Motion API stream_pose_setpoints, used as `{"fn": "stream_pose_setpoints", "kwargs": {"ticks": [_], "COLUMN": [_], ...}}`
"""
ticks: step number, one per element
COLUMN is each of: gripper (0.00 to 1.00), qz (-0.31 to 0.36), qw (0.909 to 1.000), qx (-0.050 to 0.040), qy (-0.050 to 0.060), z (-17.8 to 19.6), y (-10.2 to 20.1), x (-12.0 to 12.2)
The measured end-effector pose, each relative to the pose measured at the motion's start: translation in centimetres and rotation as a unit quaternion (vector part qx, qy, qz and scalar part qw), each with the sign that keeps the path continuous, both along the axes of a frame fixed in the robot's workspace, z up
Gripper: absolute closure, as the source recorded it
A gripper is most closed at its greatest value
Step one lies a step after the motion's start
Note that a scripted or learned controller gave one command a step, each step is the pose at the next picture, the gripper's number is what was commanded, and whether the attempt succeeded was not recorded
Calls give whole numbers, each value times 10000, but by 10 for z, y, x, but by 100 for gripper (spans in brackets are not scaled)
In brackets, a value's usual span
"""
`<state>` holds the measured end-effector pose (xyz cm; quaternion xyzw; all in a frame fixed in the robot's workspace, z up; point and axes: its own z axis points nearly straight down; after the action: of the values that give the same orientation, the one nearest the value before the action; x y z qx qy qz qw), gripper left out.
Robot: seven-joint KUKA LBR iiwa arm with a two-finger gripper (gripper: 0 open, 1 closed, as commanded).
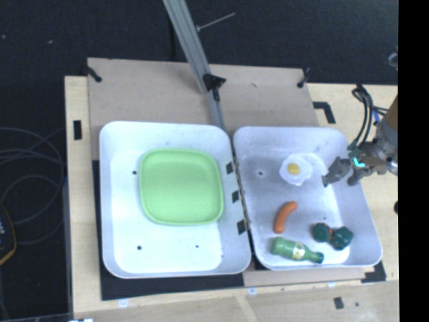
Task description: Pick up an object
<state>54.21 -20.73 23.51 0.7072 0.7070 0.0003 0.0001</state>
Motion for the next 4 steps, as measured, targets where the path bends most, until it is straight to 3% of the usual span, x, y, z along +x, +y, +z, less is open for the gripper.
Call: {"fn": "stream_pose_setpoints", "kwargs": {"ticks": [1,3,4], "gripper": [0,0,0], "qz": [0,-1,-3], "qw": [10000,10000,10000], "qx": [0,2,-7], "qy": [-1,24,3], "z": [0,-119,-135], "y": [0,2,1], "x": [0,3,3]}}
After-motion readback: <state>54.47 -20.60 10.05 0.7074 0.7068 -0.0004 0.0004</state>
